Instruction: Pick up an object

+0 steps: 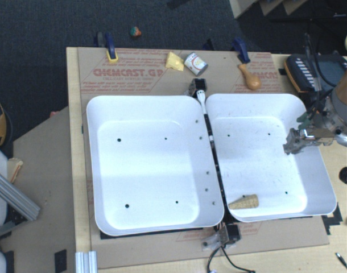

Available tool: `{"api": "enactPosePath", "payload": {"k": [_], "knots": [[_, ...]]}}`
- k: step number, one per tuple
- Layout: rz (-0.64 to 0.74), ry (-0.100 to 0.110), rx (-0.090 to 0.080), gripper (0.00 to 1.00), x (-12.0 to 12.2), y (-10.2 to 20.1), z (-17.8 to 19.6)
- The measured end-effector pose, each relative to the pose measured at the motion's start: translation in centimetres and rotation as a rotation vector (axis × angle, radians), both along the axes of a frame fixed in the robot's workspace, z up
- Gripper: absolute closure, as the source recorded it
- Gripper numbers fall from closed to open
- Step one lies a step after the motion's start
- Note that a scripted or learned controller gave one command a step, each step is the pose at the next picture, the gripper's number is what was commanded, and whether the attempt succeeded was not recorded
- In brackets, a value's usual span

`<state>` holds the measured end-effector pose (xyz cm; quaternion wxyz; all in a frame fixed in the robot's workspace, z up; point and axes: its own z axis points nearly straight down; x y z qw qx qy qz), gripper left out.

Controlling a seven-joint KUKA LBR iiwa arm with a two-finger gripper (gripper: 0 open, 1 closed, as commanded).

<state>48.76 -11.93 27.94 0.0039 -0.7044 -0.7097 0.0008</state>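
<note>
— Hovering over the right bin (310,201), at its right edge, is the gripper (293,145); finger spread I cannot tell.
— And the object?
— A tan cone (243,202) lies by that bin's near wall, well apart from the gripper.

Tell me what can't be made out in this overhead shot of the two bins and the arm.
- Pincer, camera view: too small and blurred against the right bin's wall to tell if it is open or shut.
- Arm: cut off by the right edge.
- Tan cone-shaped object in the right bin: too small to identify.
- Small items on the board behind the bins, yellow piece and white box: too small to read or name.
</note>
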Motion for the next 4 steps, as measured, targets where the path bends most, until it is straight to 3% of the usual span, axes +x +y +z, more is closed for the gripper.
{"api": "enactPosePath", "payload": {"k": [1,2,3,4], "knots": [[-0.002,-0.023,-0.006,1.00,-0.7,2.9,12.8],[-0.002,0.001,-0.002,1.00,-0.6,8.3,3.8],[-0.002,-0.022,-0.003,1.00,-0.5,11.9,15.6],[-0.001,0.004,-0.004,1.00,-0.9,17.9,4.8]]}}
